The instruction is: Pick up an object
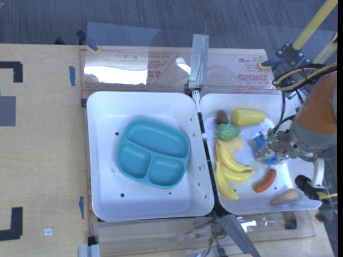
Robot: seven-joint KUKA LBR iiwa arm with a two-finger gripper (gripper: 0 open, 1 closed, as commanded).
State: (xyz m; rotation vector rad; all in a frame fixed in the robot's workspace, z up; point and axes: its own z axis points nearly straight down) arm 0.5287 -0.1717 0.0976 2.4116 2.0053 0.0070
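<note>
A pale wooden bench [43, 159] on grey carpet carries two white bins. The tool [266, 150] is down in the right bin [244, 205], over a small blue object [260, 142]; whether it is apart or together I cannot tell. This looks like the reach before a grasp. Bananas [229, 167], a sausage [265, 180] and a yellow lemon-like fruit [247, 116] lie close by; the left bin holds a teal divided plate [153, 153].

One fixed camera looks down from above the bench [37, 143] at a slant, far enough back to take in both white bins: the left bin [102, 111] well away from the hand [266, 150], the right bin [206, 103] under the hand
</note>
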